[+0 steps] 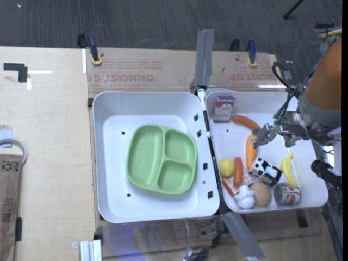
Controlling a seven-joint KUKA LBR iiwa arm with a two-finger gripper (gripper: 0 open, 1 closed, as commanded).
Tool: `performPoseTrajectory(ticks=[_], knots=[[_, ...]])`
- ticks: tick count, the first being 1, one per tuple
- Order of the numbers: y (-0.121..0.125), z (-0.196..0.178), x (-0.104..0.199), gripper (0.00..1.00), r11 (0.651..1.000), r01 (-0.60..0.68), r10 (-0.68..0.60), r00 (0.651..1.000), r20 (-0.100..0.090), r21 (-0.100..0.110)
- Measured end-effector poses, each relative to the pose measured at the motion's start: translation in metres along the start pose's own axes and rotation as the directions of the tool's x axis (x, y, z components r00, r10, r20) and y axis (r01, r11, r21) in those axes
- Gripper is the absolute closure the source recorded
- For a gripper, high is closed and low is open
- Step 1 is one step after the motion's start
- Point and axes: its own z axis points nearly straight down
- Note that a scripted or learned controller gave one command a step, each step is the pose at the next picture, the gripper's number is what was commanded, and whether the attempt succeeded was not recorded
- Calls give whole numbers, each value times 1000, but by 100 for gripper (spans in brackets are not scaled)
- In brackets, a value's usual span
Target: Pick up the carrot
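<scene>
While the carrot [250, 151] is lying untouched mid-floor of the right bin [321, 203], the gripper [267, 134] is hovering just beside its upper end, fingers slightly apart, clamping nothing. Grasp and lift are both remaining.

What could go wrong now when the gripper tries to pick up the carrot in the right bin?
1. The carrot lies among crowded items; the lemon and the black-and-white toy sit close by, so the gripper may bump one of them.
2. A second orange item lies just above the carrot, so the program might grasp that instead.
</scene>
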Motion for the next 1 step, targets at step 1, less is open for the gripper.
performPoseTrajectory(ticks=[1], knots=[[4, -41, -50, 0, 976, -216, 216, 976, 1, -3]])
